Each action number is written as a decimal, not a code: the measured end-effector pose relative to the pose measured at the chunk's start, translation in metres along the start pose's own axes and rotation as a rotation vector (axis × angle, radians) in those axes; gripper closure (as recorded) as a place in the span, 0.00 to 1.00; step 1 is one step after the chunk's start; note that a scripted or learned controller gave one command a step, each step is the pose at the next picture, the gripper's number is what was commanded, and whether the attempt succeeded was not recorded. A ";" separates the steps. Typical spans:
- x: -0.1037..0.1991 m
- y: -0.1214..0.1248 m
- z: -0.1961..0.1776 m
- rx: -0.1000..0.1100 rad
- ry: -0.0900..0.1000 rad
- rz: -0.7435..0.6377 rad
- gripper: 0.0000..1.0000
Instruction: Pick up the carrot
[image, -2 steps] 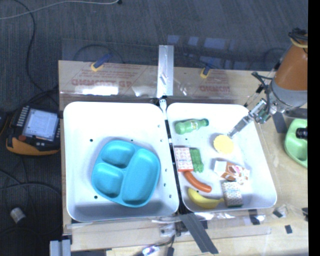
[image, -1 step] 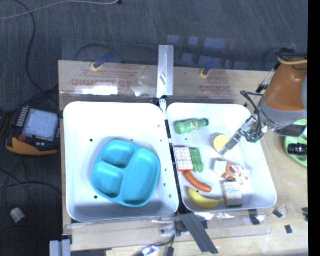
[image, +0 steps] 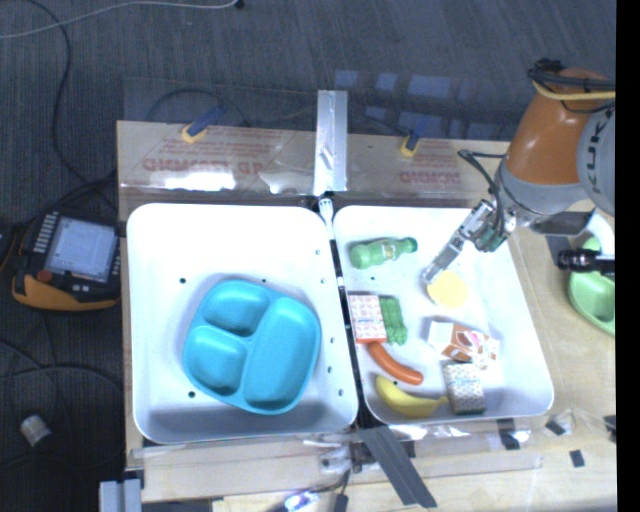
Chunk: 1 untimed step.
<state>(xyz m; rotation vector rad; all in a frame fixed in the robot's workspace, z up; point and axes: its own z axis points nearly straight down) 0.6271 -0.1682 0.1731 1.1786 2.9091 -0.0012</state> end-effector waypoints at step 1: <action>-0.020 -0.036 0.084 -0.005 -0.008 -0.100 0.00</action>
